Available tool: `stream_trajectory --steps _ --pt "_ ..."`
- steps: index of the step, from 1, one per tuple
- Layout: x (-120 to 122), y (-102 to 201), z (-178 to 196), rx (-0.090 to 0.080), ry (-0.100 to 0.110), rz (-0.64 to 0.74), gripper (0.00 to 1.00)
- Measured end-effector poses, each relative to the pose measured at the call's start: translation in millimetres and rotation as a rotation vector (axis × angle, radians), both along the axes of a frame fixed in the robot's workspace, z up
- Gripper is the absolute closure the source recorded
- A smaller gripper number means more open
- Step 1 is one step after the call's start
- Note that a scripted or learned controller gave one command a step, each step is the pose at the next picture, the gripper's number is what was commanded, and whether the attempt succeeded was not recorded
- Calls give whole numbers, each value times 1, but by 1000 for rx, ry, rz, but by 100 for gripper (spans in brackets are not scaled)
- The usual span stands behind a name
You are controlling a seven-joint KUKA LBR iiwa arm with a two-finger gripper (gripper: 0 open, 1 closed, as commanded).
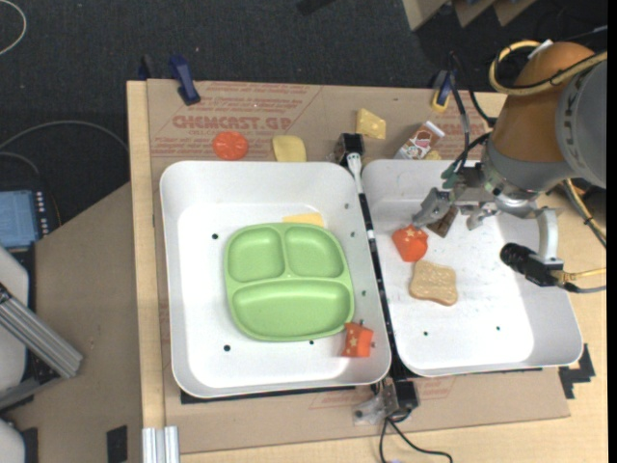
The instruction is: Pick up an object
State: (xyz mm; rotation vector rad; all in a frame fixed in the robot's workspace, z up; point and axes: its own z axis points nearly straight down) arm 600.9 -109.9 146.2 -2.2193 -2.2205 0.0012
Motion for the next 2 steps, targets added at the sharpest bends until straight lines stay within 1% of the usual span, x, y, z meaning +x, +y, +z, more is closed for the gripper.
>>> stream_trajectory --steps 1,2 --pt "69 -37 9 -5 -11 1 0" --pt "29 -27 -65 1 5 -1 0"
